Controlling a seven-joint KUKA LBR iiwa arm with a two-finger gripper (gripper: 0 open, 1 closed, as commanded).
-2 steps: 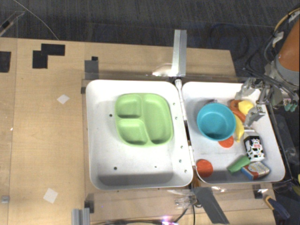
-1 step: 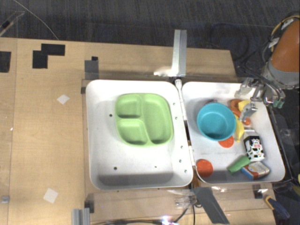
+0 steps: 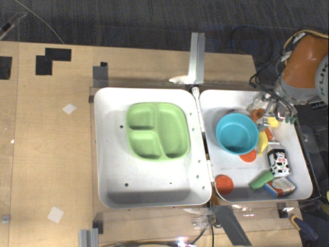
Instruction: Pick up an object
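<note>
My gripper [image 3: 268, 112] hangs low over the back right corner of the right bin [image 3: 304, 175], just right of a blue bowl [image 3: 236, 133]. Small orange and yellow pieces lie right under it, so what it touches is unclear. A yellow banana-like item [image 3: 263, 141] leans at the bowl's right side. In front of it stand a cow-patterned carton [image 3: 278, 162], a green stick-shaped item [image 3: 261, 179] and a small blue-and-orange box [image 3: 280, 188]. A red-orange round piece [image 3: 224, 183] sits at the bin's front left.
The left bin [image 3: 103, 153] holds a green divided plate [image 3: 157, 130]. A metal post [image 3: 197, 55] rises behind the seam between the bins. The arm's orange band [image 3: 303, 60] and cables crowd the upper right.
</note>
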